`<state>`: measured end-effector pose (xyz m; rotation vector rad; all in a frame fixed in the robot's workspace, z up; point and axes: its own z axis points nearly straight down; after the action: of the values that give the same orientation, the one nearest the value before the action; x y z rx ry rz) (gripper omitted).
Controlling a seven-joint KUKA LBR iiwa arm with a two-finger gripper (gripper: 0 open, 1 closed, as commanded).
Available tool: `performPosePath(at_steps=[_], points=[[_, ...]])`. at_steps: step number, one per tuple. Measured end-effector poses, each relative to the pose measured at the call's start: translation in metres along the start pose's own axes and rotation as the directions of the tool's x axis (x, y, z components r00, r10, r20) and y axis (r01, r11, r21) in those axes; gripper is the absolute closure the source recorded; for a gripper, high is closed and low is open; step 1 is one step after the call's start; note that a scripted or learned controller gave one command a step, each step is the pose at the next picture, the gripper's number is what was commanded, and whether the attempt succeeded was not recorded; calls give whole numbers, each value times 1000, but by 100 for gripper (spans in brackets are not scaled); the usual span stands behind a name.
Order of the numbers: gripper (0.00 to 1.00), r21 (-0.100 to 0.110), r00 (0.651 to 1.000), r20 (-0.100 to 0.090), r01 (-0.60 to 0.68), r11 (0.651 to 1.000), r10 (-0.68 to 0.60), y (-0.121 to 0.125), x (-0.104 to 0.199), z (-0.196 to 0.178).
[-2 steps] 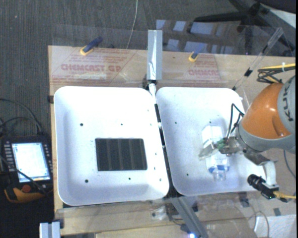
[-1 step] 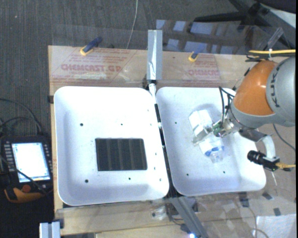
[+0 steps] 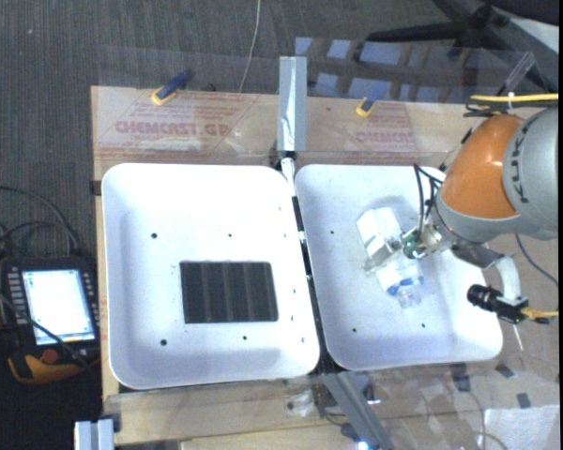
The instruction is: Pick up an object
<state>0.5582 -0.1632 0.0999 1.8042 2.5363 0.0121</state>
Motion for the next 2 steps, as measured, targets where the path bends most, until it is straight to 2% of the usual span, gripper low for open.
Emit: performPosePath(at_steps=[1, 2], points=[[0, -9, 1000, 4, -8, 1000, 8, -13, 4, 0], [0, -5, 999, 2, 43, 999, -43, -56, -14, 0]])
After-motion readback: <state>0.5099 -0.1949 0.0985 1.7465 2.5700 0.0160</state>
